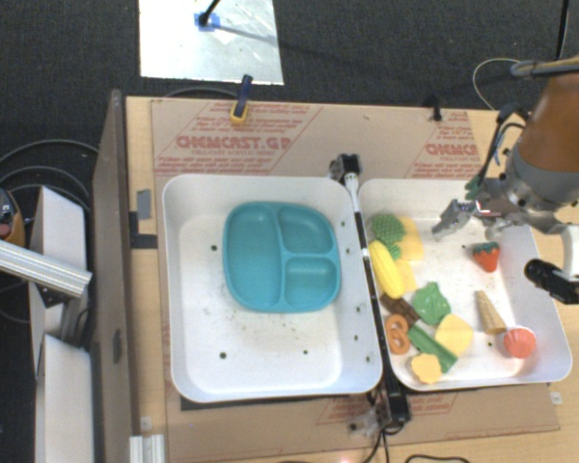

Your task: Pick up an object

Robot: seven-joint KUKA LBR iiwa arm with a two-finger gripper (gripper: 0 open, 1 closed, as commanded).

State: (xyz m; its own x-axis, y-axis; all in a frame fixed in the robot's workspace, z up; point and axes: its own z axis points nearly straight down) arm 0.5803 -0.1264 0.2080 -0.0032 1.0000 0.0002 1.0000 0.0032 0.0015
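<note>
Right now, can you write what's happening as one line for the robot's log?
gripper: above right bin, near toy strawberry | holding: nothing seen | teal divided plate: in left bin | pick: not yet done

Open white floor lies at twelve o'clock in the right bin [556, 350]. Plastic toy food crowds its nine-to-six side: yellow corn cob [386, 269], green leafy piece [430, 303], brown pretzel [398, 333], tan cone [490, 313].
</note>
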